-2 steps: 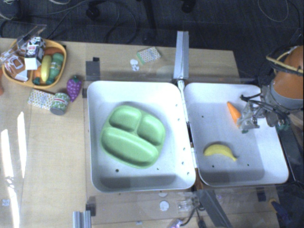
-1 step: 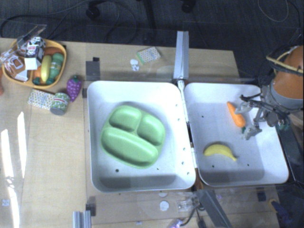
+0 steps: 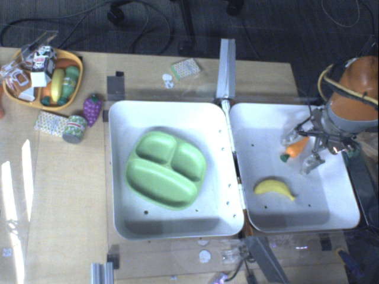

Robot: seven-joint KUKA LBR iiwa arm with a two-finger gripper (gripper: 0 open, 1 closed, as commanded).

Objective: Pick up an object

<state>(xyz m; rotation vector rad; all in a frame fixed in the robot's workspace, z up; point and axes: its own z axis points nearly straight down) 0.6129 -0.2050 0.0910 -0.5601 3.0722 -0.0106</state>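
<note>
Gripper (image 3: pixel 303 149) fingers are standing apart, straddling an orange carrot (image 3: pixel 294 148) in the right bin (image 3: pixel 337 218) near its far right corner, without yet clamping it. Reading left to right across the bench (image 3: pixel 59 206): a yellow basket (image 3: pixel 76 93) of toy food is sitting at the far left corner, with a purple grape bunch (image 3: pixel 91 108) and a small can (image 3: pixel 74 129) lying just beside it. A green divided tray (image 3: pixel 166 169) is occupying the middle of the left bin (image 3: pixel 118 218). A yellow banana (image 3: pixel 275 189) is lying in the right bin, toward its near left. The carrot, judged a light, rigid, smooth plastic toy, is likely calling for a grip across its thicker mid-body, since the tapering end could be slipping out.
</note>
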